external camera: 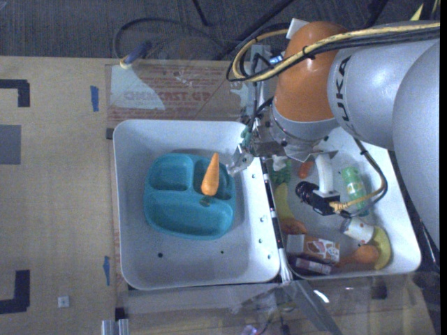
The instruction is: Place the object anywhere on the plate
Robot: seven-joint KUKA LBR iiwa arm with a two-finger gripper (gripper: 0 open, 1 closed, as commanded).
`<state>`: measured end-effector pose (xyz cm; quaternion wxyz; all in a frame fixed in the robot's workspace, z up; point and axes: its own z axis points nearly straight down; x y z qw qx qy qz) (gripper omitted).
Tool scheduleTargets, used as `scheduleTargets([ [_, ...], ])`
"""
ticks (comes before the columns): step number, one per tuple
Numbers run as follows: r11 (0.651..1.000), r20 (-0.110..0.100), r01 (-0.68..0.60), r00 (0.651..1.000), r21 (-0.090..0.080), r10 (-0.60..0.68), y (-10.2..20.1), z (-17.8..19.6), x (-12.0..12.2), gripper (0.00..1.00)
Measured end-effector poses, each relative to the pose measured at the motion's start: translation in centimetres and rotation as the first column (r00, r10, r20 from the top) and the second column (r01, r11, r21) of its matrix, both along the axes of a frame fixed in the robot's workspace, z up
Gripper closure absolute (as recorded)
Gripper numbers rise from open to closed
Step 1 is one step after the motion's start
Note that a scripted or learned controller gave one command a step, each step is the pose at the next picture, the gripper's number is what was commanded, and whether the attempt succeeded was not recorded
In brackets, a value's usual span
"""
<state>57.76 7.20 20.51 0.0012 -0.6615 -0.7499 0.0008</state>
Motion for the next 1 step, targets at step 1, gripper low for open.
scheduleTargets([
  [1, 1.000, 0.000, 0.000, 1.000, 0.000, 0.000, 0.00, 0.00, 0.00, 0.00],
])
